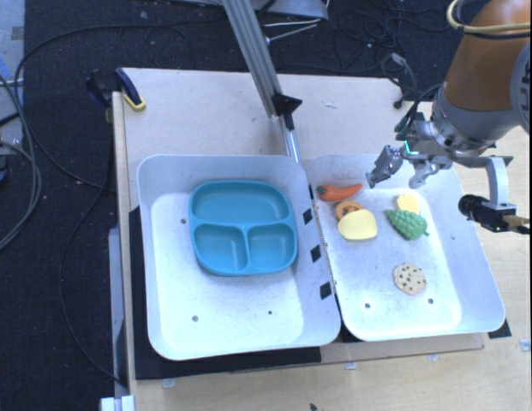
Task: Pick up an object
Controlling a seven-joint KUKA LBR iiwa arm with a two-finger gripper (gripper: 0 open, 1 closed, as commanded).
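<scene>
While my arm [484,67] leans in from the right, my gripper [403,168] hangs over the far end of the right bin [471,302], its two fingers spread wide with nothing between them. The left bin [163,311] carries a blue divided plate [244,227], with bare white floor around it. In my bin the near half lies open apart from a cookie [409,278]. The other objects crowd the far half: a carrot [339,192] by the inner wall, a yellow piece [358,225] just nearer than it, and a green bunch of grapes [407,223] beside a small yellow block [408,202]. That block and the grapes sit just on the near side of my fingers, apart from them.
</scene>
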